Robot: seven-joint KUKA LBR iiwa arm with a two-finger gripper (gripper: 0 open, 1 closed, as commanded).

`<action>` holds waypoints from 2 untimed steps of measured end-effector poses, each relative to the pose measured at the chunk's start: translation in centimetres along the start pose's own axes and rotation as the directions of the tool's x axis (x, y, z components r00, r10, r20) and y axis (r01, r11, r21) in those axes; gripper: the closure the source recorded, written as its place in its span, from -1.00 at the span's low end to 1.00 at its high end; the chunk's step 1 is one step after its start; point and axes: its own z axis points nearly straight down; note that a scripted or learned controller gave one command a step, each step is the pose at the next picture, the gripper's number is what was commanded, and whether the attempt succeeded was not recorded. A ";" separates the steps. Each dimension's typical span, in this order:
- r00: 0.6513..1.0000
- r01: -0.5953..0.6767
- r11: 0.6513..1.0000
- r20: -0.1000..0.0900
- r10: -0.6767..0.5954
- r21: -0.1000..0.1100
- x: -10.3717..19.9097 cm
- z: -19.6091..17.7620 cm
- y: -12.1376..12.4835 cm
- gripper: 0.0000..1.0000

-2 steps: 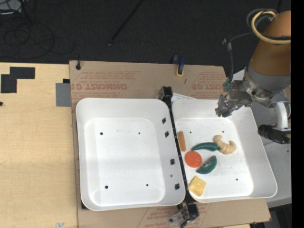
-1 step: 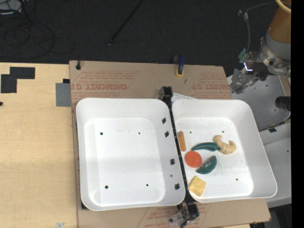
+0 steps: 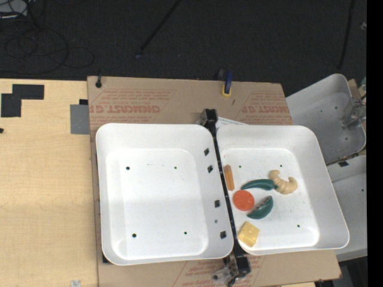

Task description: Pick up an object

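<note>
The right bin holds several small objects. An orange stick lies near its left wall. A red round piece sits in the middle, with a dark green curved piece above it and another green piece to its right. A beige curled piece lies to the right of them. A yellow block rests near the front left corner of that bin.
The left bin adjoins the right bin along a black clamp strip. Both stand on a cardboard sheet over the wooden bench. A grey metal plate sits at the right edge.
</note>
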 end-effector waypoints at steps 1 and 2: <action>1.000 0.006 1.000 -0.001 -0.006 -0.007 -1.4 -9.8 -5.4 1.00; 1.000 0.016 1.000 -0.006 -0.016 -0.002 6.7 -14.2 -7.0 1.00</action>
